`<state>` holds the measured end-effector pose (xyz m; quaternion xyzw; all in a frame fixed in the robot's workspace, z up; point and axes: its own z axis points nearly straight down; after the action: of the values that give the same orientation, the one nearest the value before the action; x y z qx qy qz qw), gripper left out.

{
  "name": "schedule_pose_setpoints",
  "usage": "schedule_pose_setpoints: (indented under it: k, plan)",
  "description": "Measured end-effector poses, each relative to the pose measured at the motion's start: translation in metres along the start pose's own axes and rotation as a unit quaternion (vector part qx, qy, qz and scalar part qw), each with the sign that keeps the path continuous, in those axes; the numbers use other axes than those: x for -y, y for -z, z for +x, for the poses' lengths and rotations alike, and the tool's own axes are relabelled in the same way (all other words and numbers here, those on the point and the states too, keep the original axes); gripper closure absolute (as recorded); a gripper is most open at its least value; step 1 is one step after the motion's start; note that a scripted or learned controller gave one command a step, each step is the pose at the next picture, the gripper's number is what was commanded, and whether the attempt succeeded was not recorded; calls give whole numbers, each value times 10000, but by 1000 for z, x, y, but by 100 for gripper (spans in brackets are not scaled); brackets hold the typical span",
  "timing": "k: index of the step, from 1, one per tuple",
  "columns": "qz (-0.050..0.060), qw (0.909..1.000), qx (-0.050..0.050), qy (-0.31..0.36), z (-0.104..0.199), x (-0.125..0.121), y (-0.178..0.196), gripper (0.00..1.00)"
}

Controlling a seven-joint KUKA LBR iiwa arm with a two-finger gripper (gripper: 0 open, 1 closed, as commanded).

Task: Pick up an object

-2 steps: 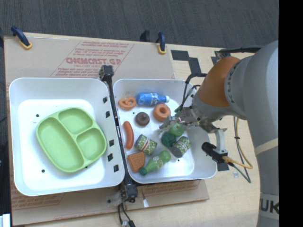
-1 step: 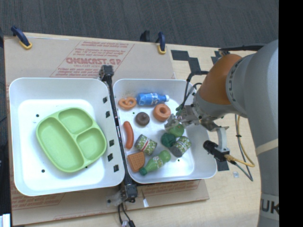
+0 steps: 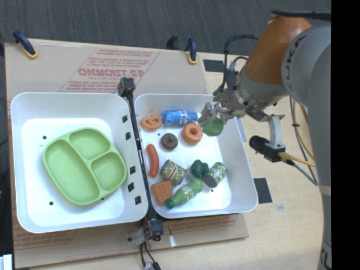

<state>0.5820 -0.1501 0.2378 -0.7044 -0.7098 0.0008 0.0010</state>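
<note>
The tool (image 3: pixel 216 117) sits at the upper right corner of the right bin (image 3: pixel 243 173), and a rounded, smooth green toy (image 3: pixel 214 128) shows between its fingertips, so it reads as pinching that piece just above the bin floor. Judging by this, the grasp step is made and the lift is in hand; the next move calls for a straight rise clear of the bin wall without loosening the pinch, since the glossy round shape could slip.

Just left of the tool lie a blue crinkled wrapper-like pack (image 3: pixel 179 117) and an orange ring doughnut (image 3: pixel 192 134), then a dark chocolate doughnut (image 3: pixel 169 142) and a pretzel-like orange ring (image 3: pixel 150 122). Lower in the frame are a red sausage (image 3: pixel 152 160), a waffle-textured biscuit (image 3: pixel 162 191), a green bottle (image 3: pixel 185 194), two small printed cans (image 3: pixel 173 171) and a dark green lump (image 3: pixel 199 168).

The left bin (image 3: pixel 22 207) holds a pale green, three-compartment plastic tray (image 3: pixel 84 165). Both bins rest on printed cardboard (image 3: pixel 112 66) on the bench.
</note>
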Motion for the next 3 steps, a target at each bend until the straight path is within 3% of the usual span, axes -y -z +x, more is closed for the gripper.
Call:
schedule_pose_setpoints:
  k: [1, 2, 3]
  plan:
    - [27, 10000, -4, 29, 0, -1, 7, 100]
    - [4, 10000, 1, -7, 40, 104, 48, 100]
    - [10, 10000, 11, 24, 40, 102, 56, 100]
